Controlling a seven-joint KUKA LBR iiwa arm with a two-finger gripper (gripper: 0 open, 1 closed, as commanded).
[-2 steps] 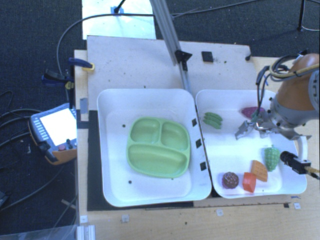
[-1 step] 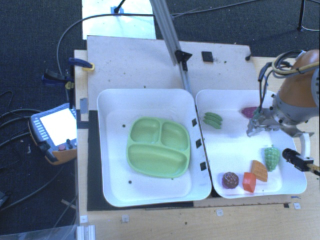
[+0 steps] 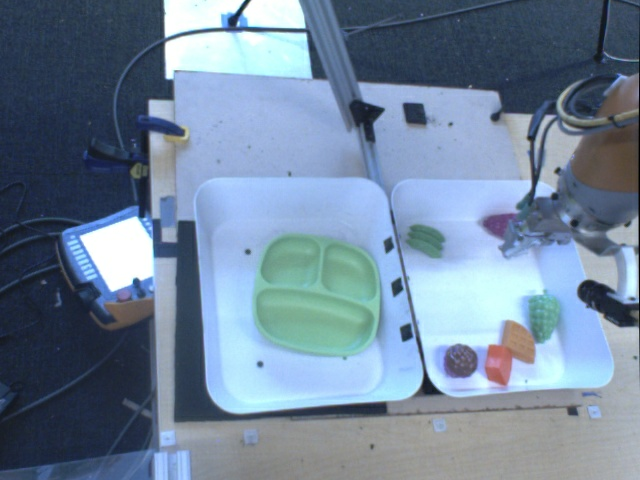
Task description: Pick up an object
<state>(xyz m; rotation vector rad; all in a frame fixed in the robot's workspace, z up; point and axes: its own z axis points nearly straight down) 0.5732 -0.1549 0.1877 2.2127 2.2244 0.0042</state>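
Right now you are looking at a purple-red object (image 3: 497, 225) lying near the far wall of the right bin (image 3: 600, 373), with the gripper (image 3: 522, 238) hanging just beside it, touching or almost touching its right end. Whether the jaws are spread or pressed together I cannot tell; nothing is visibly sitting between them. Left of it a green pod (image 3: 425, 239) is lying. Toward the near wall a green bumpy piece (image 3: 543, 315), an orange wedge (image 3: 518, 341), a red block (image 3: 498, 364) and a brown ball (image 3: 460, 360) are resting. The left bin (image 3: 215, 268) on the surface is holding a green divided plate (image 3: 318, 294).
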